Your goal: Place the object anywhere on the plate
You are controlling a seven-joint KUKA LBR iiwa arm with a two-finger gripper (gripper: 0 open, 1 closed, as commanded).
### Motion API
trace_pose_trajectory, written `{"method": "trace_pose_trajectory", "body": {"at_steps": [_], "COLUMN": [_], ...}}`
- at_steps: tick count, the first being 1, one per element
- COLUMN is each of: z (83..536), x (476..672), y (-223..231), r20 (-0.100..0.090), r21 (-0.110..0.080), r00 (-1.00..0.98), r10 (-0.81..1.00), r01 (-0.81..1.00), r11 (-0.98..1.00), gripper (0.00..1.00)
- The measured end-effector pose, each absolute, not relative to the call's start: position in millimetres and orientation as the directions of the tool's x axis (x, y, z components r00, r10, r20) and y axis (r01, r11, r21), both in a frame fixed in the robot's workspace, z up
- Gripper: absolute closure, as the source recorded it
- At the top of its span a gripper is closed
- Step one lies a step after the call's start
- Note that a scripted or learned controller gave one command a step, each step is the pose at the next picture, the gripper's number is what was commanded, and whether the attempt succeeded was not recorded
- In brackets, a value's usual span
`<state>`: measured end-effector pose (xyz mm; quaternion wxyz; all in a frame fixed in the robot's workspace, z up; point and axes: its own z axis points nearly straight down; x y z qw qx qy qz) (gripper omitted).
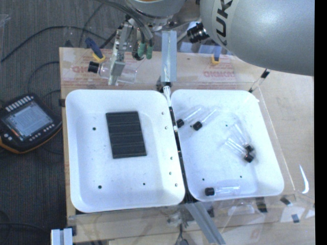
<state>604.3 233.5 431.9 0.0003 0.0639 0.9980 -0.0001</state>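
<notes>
A dark ribbed rectangular plate [125, 134] lies flat in the left white bin [82, 188], a little left of its middle. Several clear vials with black caps lie in the right white bin [265, 182]: two near its back left [196, 117], a pair at the right [240, 146], and one by the front wall [220, 190]. My gripper [142, 68] hangs above the bench's back edge, behind the seam between the two bins and well away from the plate. A clear, vial-like shape [124, 74] shows by its left side; whether it is gripped is unclear.
The arm's grey body [255, 19] fills the top right. A teach pendant [25, 122] lies on the floor to the left. Clamps [94, 65] and cables sit along the bench's back edge. Bin walls rise between the two bins.
</notes>
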Motion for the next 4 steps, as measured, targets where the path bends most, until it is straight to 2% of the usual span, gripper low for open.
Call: {"method": "trace_pose_trajectory", "body": {"at_steps": [1,2,3,4], "z": [431,432,432,431], "x": [666.9,670.3,670.2,670.7], "y": [233,233,221,227], "r20": [-0.002,-0.003,-0.006,-0.005], "r21": [0.002,0.002,0.003,0.002], "r00": [-0.877,-0.667,-0.114,0.023], "r10": [-0.48,-0.745,-0.994,-1.0], "r01": [-0.48,-0.745,-0.994,-1.0], "r11": [0.877,0.667,0.114,-0.023], "gripper": [1.0,1.0,1.0,1.0]}}
